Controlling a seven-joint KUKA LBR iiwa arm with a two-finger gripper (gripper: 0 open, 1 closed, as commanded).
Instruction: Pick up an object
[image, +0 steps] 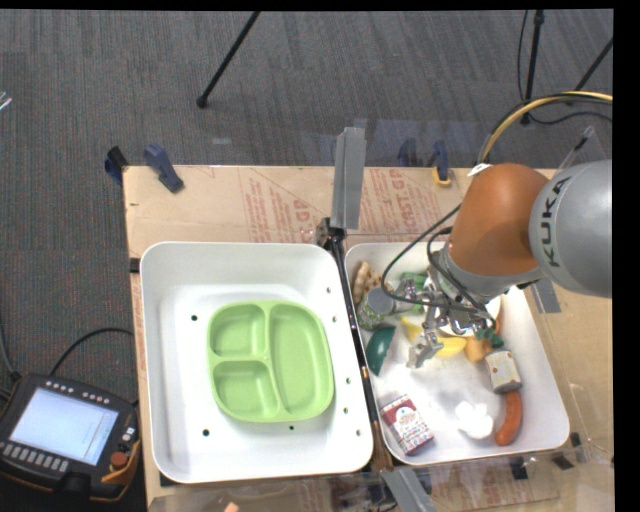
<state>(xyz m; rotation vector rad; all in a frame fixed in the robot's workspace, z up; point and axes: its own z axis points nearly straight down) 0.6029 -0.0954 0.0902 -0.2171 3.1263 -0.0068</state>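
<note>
Gripper (428, 345) down low in the right bin (545, 400), fingers looking spread a bit with nothing between them, so empty as far as can be told. Hanging right over the pile at the bin's middle, just beside a yellow piece (450, 347) that looks like toy fruit, probably banana-ish. Nearest candidate for the pick, then. Probably hollow plastic: light, stiff, smooth, so likely to squirt out sideways if pinched near a rounded end. Better to take it across the narrow middle, fingers square to its length.

Just left of that, a dark green pepper-shaped toy (379, 348) against the bin's left wall, awkward to reach with the wall so close. Further out, toward the near right corner, an orange carrot-like stick (509, 420) and a white lump (474, 419) touching or nearly so. Small red box (407, 423) lying flat near the front edge, well apart from the pile, flat faces, easy grip across its short side.

Over in the left bin (165, 300), a green divided plate (270, 360). Cardboard-covered tabletop (250, 200) under everything.
</note>
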